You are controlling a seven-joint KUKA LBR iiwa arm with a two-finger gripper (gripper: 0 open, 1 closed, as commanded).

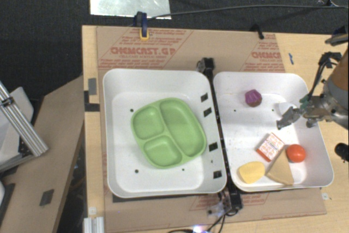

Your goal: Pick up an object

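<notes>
Over the right bin [313,90], your arm reaches in from the right, hand [292,116] low, nothing visibly between its fingers; grip state unclear. Purple ball [252,97] sits nearby, up-left, round, untouched.

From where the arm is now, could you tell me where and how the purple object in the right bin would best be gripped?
Probably across the middle of the purple object, coming straight down from above. It looks small and roundish, so no side is clearly better, and it sits alone on the floor of the right bin, apart from the walls and the other items, leaving room on either side.
</notes>
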